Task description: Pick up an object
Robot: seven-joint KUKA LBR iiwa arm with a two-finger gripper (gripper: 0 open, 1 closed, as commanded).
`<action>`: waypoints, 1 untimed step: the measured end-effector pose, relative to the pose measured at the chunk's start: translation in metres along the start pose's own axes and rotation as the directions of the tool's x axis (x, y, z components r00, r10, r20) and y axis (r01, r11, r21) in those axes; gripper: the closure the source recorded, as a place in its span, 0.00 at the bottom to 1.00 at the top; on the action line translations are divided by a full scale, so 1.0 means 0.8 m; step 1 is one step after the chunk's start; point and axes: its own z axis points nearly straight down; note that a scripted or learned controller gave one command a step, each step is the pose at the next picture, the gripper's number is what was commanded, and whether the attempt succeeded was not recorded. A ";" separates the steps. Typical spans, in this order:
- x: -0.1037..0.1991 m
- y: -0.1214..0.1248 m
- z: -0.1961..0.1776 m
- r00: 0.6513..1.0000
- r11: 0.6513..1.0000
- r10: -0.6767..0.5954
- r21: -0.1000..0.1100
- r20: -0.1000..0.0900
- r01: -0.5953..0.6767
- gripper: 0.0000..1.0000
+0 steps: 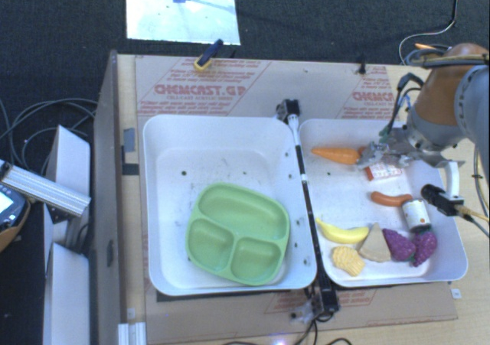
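Two white bins side by side on counter. Left bin (164,183) holds green divided tray (237,234), open floor around it. Right bin (458,255) crowded: carrot (335,154) near far wall, sausage (390,199), banana (341,233), grapes (409,246). Jaws (375,154) low at carrot's tip; opening cannot be told.

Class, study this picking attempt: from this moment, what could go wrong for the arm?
1. The gripper sits between the orange toy carrot and a red-and-white packet; it may catch both or neither.
2. The yellow toy banana, tan wedge and purple toy grapes crowd together, so a pick there could nudge neighbours.
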 end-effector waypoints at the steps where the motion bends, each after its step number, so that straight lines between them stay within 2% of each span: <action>1: -0.003 -0.060 -0.001 1.000 1.000 0.001 -0.002 0.001 -0.001 0.00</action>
